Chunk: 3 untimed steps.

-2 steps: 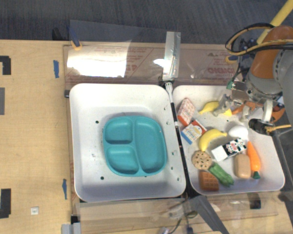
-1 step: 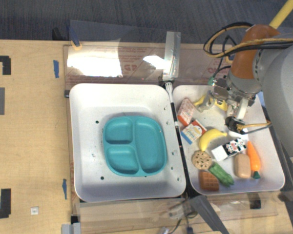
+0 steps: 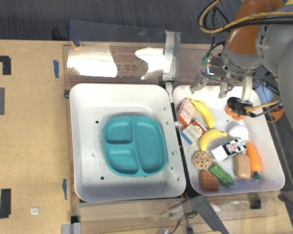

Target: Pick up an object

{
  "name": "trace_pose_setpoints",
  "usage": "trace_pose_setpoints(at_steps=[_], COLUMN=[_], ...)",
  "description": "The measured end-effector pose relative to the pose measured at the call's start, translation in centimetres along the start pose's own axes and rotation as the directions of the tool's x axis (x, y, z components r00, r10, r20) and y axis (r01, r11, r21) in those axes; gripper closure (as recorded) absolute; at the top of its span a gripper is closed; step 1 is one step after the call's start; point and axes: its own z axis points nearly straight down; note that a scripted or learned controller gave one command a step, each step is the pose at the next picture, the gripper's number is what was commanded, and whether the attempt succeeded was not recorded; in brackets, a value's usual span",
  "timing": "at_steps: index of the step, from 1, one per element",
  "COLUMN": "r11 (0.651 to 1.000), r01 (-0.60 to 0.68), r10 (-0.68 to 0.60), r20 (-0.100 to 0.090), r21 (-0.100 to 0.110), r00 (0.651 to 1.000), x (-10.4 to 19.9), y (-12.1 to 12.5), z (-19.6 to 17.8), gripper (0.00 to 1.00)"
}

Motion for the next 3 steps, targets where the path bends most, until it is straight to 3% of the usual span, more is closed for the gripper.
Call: trace_pose_setpoints(at_steps=[1,2,3], r11=[0.984,0.983,0.99], r01=[0.18,0.181,0.14], r10=[-0.18,-0.181,-0.14], r20=[0.0,-0.001,-0.002], r21=[0.011,0.009,-0.006], r00=[0.984,0.984,0.99], x=[-2.8,-2.7,3.9], y=[-3.4,-3.2,-0.5], z=[9.6,8.7,-2.6], gripper=[0.0,1.0,1.0])
